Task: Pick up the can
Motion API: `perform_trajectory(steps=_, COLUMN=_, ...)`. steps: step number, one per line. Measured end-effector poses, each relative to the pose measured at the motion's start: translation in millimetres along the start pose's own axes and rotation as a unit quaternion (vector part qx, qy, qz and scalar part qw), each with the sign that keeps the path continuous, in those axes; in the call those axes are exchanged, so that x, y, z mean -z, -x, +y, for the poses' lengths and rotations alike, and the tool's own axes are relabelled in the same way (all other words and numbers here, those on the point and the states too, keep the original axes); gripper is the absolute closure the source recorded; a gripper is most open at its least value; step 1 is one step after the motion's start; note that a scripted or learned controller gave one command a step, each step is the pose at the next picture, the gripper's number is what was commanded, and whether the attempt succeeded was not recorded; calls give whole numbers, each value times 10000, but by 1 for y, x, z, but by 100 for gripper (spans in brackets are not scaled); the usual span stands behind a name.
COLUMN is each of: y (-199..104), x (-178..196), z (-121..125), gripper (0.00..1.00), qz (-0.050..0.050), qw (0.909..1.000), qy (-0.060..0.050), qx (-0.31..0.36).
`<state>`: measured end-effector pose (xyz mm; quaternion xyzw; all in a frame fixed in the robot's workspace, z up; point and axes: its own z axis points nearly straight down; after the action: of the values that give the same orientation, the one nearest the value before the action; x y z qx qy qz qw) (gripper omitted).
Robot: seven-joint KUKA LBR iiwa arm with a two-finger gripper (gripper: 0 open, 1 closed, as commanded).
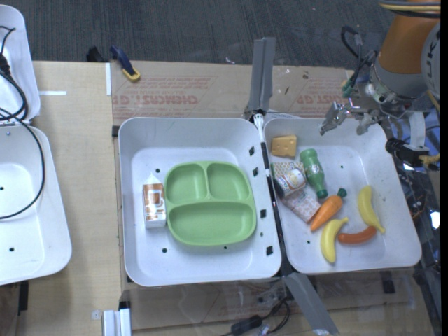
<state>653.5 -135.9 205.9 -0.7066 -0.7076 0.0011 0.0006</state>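
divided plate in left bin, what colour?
Light green divided plate, plain, no pattern; seen in the camera view.

Pale wooden counter [77, 82], with cardboard sheet [189, 93] printed in red across the back. On it: two white bins side by side, left bin [133, 187] touching right bin [399, 243]. Blue-and-yellow clamp [124, 64] at the rear edge.

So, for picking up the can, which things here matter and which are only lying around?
Belong to the job:
- can, lying in the right bin
- end effector, above that bin's far edge

Just lying about:
- green bottle
- carrot
- two bananas
- red chilli
- bread piece
- green plate
- small carton
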Motion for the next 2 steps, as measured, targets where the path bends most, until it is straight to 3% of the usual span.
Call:
perform_trajectory(steps=1, y=64, x=-106, z=-3, gripper=0, qz=-3, qw=9997, qy=3, qx=-240)
perform_trajectory(steps=2, y=72, x=-113, z=-56, gripper=0, qz=41, qw=9997, qy=7, qx=-222)
